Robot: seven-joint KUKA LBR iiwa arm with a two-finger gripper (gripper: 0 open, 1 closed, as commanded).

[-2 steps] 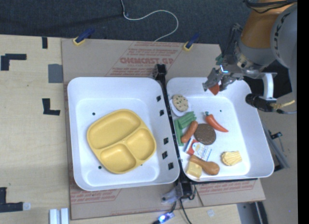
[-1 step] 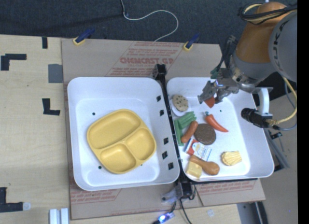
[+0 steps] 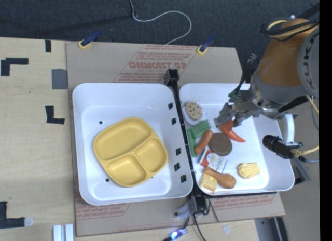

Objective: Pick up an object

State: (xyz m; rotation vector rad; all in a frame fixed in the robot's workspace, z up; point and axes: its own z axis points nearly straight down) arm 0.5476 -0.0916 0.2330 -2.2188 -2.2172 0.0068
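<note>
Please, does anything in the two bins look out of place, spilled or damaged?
Nothing stands out. The yellow divided plate lies flat in the left bin. The toy foods, among them a cookie, a brown patty and a red pepper, lie loosely piled inside the right bin; none spilled over.

Grey arm [image 3: 306, 63], orange band, yellow cable, dark metal wrist
</note>
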